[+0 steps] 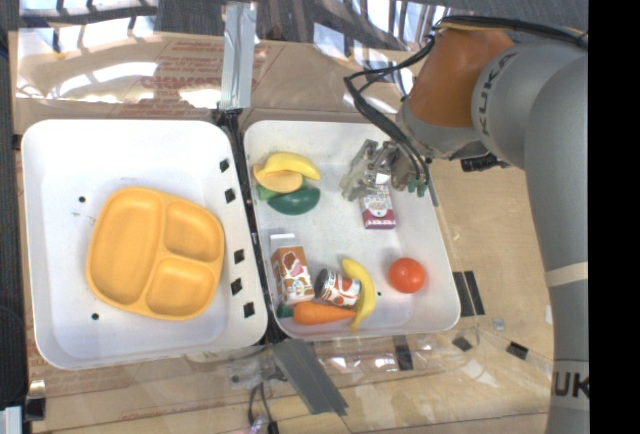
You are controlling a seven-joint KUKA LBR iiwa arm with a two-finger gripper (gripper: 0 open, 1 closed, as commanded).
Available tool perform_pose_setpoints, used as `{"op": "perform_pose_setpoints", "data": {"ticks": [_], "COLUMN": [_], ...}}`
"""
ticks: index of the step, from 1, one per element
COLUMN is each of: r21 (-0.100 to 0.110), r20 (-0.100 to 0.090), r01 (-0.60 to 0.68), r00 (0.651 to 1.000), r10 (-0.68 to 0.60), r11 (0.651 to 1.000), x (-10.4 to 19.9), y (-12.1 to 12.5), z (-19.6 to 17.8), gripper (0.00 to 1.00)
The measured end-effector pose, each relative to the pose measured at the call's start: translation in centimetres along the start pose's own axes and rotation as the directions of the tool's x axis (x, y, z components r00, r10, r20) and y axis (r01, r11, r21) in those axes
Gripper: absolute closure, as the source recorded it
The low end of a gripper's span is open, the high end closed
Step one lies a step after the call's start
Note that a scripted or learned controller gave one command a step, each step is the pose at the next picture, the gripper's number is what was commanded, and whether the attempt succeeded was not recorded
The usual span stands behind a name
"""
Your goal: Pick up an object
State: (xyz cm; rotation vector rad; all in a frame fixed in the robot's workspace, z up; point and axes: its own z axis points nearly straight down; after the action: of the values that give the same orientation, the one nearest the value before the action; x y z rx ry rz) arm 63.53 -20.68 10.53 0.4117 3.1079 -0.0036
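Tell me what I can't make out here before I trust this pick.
- Gripper: finger state unreadable, too small and cluttered in the camera view.
- Red carton: its top edge hidden under the gripper, so contact is unclear.
- Can: partly covered by the banana and carrot.
- Carton labels: too small to read.

Fixed overhead camera, slanted onto bins [40,222]

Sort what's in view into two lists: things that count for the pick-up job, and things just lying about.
For the job:
- gripper, hanging over the right bin
- small red carton just below it
- banana, green item, tomato, carrot, second banana, juice box, can

Lying about:
- yellow divided tray
- left bin
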Motion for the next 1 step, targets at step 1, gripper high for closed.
{"op": "perform_pose_setpoints", "data": {"ticks": [1], "r21": [0.0], "r20": [-0.001], "r01": [0.001], "r00": [1.0], "r10": [-0.001], "r11": [1.0], "x": [0.02], "y": [0.05], "z": [0.04], "gripper": [0.0]}}
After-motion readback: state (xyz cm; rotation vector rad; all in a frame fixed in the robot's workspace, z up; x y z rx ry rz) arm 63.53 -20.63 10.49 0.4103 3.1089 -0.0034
